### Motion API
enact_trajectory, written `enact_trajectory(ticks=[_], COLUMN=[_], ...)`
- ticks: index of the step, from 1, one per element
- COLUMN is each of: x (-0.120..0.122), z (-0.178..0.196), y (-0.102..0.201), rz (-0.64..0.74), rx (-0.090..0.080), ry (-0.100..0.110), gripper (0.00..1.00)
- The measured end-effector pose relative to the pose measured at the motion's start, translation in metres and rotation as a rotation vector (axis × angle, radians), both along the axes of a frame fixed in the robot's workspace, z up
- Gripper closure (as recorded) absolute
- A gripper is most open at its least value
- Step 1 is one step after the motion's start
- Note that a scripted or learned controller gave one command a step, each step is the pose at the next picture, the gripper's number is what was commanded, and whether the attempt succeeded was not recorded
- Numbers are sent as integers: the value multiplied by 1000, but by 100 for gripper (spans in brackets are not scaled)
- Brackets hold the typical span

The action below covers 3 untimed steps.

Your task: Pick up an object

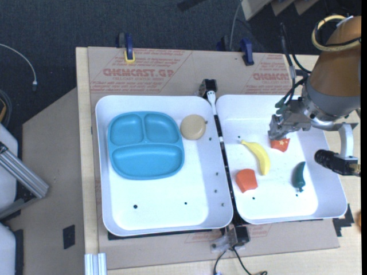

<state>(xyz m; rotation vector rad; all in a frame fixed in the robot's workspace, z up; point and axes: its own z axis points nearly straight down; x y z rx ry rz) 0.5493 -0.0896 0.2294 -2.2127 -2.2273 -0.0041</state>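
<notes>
Hand [279, 132] hovers low over my red block [280, 145] in the right bin [327, 208], grip width I cannot tell; I should probably centre over it before closing.

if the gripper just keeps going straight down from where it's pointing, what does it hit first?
Most likely the small red object right under the gripper in the right bin. Depth is unclear from this slanted view, so it might graze past onto the bin floor.
</notes>
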Motion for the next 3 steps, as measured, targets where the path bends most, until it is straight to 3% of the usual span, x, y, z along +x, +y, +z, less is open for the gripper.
enact_trajectory(ticks=[2, 3], x=[-13, -13], z=[11, -7], y=[116, 174], rz=[0, -1], rx=[0, -1], ry=[1, 5], gripper=[100, 100])
